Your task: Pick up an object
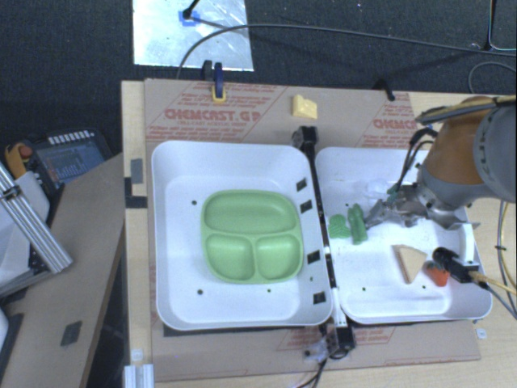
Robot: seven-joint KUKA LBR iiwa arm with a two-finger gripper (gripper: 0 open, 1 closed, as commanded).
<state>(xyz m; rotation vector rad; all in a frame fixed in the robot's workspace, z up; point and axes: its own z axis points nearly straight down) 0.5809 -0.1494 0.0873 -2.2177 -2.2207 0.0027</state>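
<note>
Gripper (380, 211): grip state I cannot tell; just beyond its tip the green toy (356, 221) looks light, rigid; I'd pinch its narrow middle.

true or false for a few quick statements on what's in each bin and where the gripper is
1. The green divided plate lies in the left bin. True.
2. The gripper is over the left bin. False: it is over the right bin.
3. A tan wedge lies in the right bin. True.
4. The green toy rests on the plate. False: it lies in the right bin, near the divider.
5. The yellow block sits inside a bin. False: it is on the board behind them.
</note>
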